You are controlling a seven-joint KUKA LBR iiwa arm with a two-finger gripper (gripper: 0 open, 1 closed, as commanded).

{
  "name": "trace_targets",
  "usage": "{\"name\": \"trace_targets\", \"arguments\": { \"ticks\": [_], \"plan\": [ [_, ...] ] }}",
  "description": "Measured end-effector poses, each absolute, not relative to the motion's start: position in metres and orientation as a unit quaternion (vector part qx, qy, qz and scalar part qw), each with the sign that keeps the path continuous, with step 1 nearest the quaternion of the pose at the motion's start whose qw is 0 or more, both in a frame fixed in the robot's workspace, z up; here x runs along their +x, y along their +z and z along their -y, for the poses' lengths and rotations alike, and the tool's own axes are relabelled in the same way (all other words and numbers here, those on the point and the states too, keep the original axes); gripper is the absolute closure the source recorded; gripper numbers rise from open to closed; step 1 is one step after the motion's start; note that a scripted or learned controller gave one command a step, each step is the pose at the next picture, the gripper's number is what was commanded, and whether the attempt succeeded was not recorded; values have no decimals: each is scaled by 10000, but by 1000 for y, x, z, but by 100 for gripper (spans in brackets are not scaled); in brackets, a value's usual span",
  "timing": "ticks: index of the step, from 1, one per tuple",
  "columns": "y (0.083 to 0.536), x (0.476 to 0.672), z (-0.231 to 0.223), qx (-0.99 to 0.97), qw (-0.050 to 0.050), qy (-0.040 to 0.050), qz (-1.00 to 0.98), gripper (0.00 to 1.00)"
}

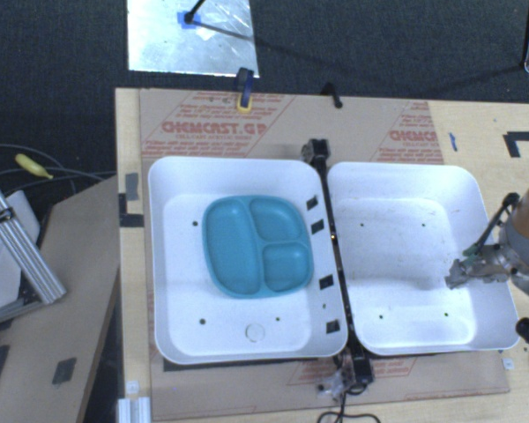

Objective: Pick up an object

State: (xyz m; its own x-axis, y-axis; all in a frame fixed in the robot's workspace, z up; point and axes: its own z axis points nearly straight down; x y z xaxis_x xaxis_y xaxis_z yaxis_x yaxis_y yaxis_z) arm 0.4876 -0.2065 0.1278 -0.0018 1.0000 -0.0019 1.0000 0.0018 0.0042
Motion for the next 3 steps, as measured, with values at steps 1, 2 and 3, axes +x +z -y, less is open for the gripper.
{"name": "trace_targets", "arguments": {
  "ticks": [1, 2, 3],
  "plan": [
    [192, 512, 114, 7026, 27, 31, -7115, 100],
    [257, 487, 80, 7044, 20, 24, -7098, 100],
    [356, 488, -24, 7012, 33, 64, -7129, 100]
  ]
}}
